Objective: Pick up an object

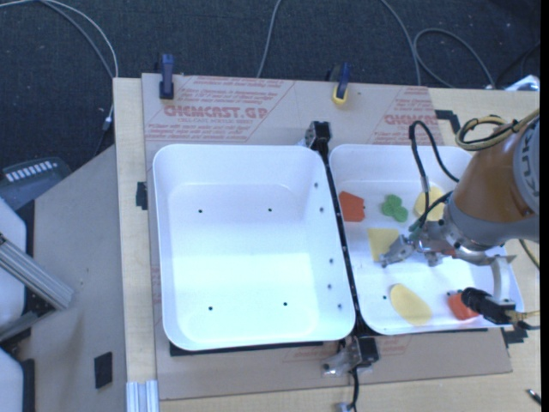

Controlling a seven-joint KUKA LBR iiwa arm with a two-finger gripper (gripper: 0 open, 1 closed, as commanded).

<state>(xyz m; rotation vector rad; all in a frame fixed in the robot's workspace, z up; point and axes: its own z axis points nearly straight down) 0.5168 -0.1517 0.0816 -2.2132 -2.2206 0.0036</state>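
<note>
Nearest in the right bin [371,319] lie a pale yellow oval piece [410,304] and a red-orange piece [461,307], partly covered by a black fitting. Midway, the gripper [397,253] hangs beside a yellow square piece [382,242]; whether it is open I cannot tell. Farther back sit an orange block [352,205], a green lump [394,206] and a yellow object [429,201], half hidden by the arm [491,187].

**What the arm is covering in the right bin**

The arm [493,187] is running off the picture's right edge and is lying across the right bin [364,166], covering its far right wall. A pale yellow piece [426,201] is peeking out from under the arm, its shape unclear. The gripper [401,251] is looking blurred; its fingers are too small to read.
</note>
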